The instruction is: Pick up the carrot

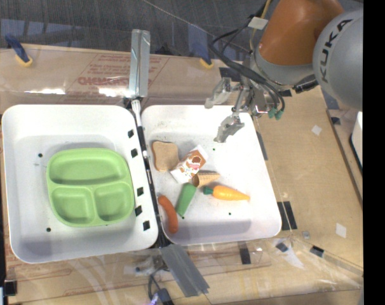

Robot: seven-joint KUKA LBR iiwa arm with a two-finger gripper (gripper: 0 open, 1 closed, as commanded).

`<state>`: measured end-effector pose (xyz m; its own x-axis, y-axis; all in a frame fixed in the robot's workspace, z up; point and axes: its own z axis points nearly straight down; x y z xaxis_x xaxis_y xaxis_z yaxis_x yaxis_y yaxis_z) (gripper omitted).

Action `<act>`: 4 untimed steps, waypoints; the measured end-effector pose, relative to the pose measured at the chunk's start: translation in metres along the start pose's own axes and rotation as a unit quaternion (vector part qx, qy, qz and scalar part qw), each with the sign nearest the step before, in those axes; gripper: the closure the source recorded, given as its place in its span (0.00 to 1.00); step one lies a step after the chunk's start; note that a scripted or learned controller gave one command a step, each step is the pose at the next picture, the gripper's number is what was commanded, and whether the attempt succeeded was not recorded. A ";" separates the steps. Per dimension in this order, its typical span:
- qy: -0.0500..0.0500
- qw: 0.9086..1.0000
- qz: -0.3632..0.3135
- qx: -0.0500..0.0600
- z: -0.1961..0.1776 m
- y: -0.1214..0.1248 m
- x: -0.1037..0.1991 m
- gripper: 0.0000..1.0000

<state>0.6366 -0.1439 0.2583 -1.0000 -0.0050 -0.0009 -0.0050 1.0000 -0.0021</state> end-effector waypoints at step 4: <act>-0.006 0.983 -0.184 0.002 -0.024 -0.006 0.042 1.00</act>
<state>0.5943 -0.1503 0.2825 -0.9305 -0.3661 -0.0115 -0.3661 0.9305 -0.0091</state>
